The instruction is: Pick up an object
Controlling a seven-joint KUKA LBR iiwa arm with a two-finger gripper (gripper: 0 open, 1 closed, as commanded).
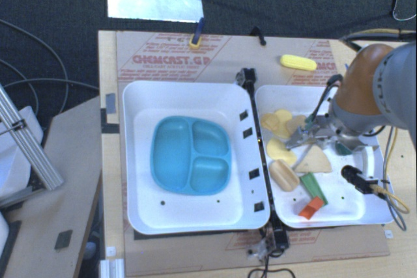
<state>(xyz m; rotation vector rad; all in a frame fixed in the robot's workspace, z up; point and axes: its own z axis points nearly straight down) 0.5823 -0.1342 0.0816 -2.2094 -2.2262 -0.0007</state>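
Right bin (pixel 365 210): pale wedge (pixel 315 160)

Grey arm (pixel 384 84) from the right, gripper (pixel 301 140) low, pointing left

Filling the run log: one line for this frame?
arm: over right bin | gripper: low among toy food, above pale wedge | grasp: unconfirmed | left bin: blue divided tray

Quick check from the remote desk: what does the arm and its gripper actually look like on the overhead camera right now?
The grey KUKA arm has smooth, rounded links, with a broad orange band above the wrist. Below it sits a grey metal two-finger gripper with slim silvery jaws. A dark cable loops along the wrist, and thin yellow and black leads trail beside the right white bin.
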